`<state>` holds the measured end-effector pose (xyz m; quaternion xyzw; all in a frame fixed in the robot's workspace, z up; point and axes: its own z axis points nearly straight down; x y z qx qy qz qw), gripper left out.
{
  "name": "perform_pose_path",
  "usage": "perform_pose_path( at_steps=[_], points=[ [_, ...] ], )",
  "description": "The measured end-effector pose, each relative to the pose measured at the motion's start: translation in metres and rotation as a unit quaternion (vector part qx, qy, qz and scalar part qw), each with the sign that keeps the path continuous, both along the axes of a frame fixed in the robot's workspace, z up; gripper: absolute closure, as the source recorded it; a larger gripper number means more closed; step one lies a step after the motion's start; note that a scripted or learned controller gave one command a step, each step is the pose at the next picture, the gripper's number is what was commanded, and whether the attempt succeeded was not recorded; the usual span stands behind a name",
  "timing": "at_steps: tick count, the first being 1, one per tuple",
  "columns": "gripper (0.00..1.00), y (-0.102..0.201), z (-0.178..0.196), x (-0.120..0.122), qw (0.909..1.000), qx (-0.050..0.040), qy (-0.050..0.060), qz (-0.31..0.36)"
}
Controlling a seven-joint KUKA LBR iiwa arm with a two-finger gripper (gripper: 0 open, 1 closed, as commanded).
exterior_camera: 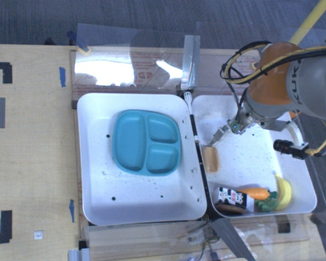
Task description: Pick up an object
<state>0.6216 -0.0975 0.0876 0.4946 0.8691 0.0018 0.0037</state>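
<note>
At the near wall of the right bin, below the fingers, lie a carrot, banana and carton. A tan block sits just beneath the fingers (open or closed, I cannot tell). Left, a blue plate; beyond, wooden tabletop, grey floor.

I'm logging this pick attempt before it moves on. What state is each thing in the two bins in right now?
Blue divided plate: flat, right way up, left bin.
Tan block: lying by the right bin's left wall.
Carrot: lying at the near edge.
Banana: beside the carrot.
Black-and-white item: lying at the near edge.
Hand: above the tan block.
</note>
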Motion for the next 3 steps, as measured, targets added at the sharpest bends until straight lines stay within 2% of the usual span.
perform_pose_path(
  at_steps=[1, 2, 3],
  points=[
    [0.00, -0.023, 0.104, 0.049, 0.9983, -0.0017, -0.004, 0.059],
    [0.00, -0.036, 0.001, -0.011, 0.9916, -0.0010, 0.000, 0.129],
    [0.00, -0.003, 0.000, 0.003, 0.9867, -0.0015, -0.001, 0.163]
  ],
)
